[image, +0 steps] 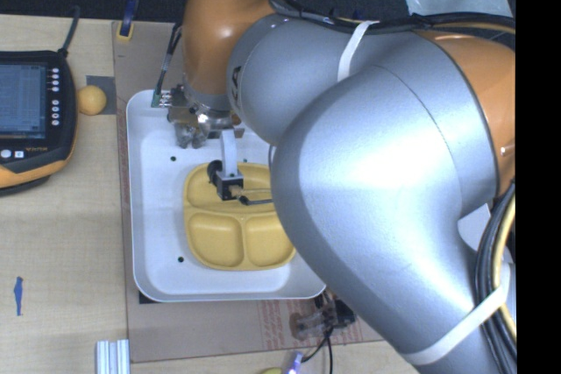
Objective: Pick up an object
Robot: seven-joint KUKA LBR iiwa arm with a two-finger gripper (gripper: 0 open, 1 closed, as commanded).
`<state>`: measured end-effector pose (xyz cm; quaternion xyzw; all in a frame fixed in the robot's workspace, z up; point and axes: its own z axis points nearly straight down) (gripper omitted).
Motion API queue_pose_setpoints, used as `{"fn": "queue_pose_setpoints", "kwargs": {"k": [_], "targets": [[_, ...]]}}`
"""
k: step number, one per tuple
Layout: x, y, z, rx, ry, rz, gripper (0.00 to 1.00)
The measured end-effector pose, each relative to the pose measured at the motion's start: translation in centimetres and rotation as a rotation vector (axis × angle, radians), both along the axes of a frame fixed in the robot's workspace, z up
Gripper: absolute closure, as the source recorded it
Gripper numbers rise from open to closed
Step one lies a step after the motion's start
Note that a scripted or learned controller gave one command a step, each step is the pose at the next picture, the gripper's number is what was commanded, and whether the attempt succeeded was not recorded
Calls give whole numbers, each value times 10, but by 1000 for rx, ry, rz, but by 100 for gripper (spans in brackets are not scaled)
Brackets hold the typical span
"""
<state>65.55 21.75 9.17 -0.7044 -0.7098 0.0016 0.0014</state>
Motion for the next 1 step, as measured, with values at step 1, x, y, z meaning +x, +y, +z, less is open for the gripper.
{"fn": "queue_pose_setpoints", "kwargs": {"k": [1], "targets": [[1,-15,122,1,-4,-3,100]]}}
